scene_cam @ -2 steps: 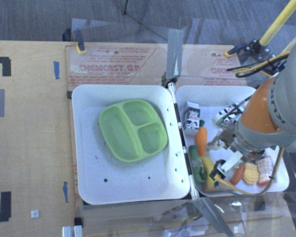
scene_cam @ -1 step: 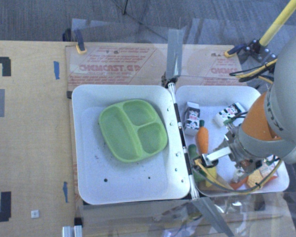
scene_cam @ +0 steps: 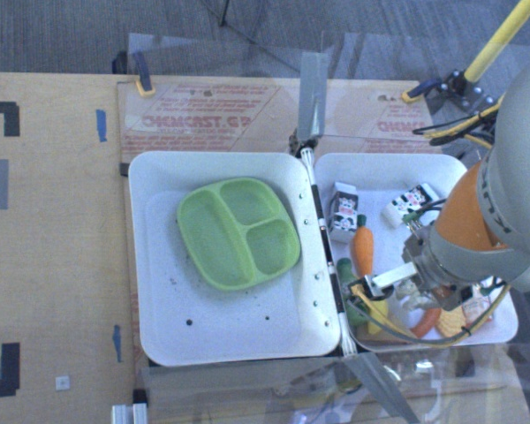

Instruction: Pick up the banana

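Note:
The banana (scene_cam: 376, 312) is a yellow shape lying near the front left corner of the right bin (scene_cam: 442, 168), partly covered by the arm's wrist. My gripper (scene_cam: 405, 300) hangs low over the front of that bin, directly beside and partly over the banana. The grey arm with its orange band (scene_cam: 466, 215) comes in from the right and hides much of the bin's right side. Whether the banana is between the gripper's parts cannot be made out.
The right bin also holds a carrot (scene_cam: 363, 251), a black-and-white carton (scene_cam: 344, 210), a second small carton (scene_cam: 411, 203), a green item (scene_cam: 345, 275) and a red-orange item (scene_cam: 427, 321). A green divided plate (scene_cam: 238, 233) lies in the left bin (scene_cam: 159, 316).

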